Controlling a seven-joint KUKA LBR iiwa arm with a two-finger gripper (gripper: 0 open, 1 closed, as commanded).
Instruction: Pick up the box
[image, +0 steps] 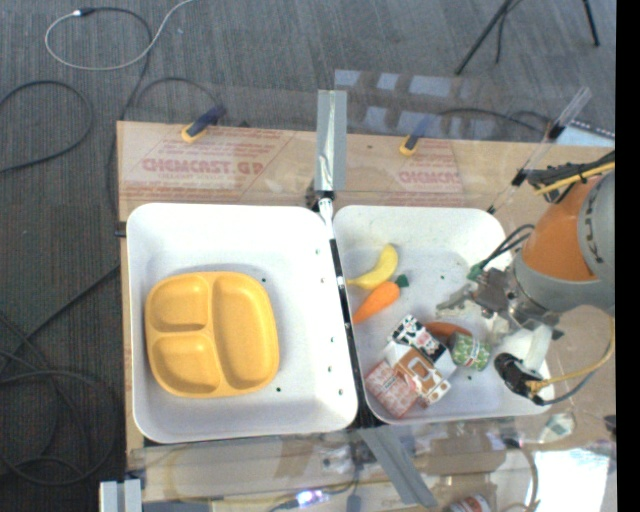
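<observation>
Box: I take the task's thing to be the small carton with brown and white print (422, 376), lying tilted near the front wall of the right bin (440, 222).
Neighbours: a crinkly red packet (388, 390) touches it on the left, a black-and-white carton (414, 337) sits just behind it, and a green-topped can (468, 352) lies just to its right.
Handling: I judge it light and fairly stiff, thin card that would dent under a hard squeeze, with a printed skin that may be a little slick.
Where to hold: I would close across its two long sides, near the middle, where the faces run parallel; the ends are crowded by the packet and the can.
Jaws: the gripper (478, 297) sits low over the right bin, right of centre, but the wrist hides the fingers and I cannot tell whether they are apart or together. Nothing I can see lies between them.
Box to jaws: the box lies forward and to the left of the jaws, near but apart, with the can and an orange piece (447, 328) between.
Risk: in my view, coming down in this clutter could catch the can or the packet instead.
Elsewhere: a banana (377, 266) and carrot (374, 299) lie by the divider; a yellow tray (211, 331) rests in the left bin (180, 225).
</observation>
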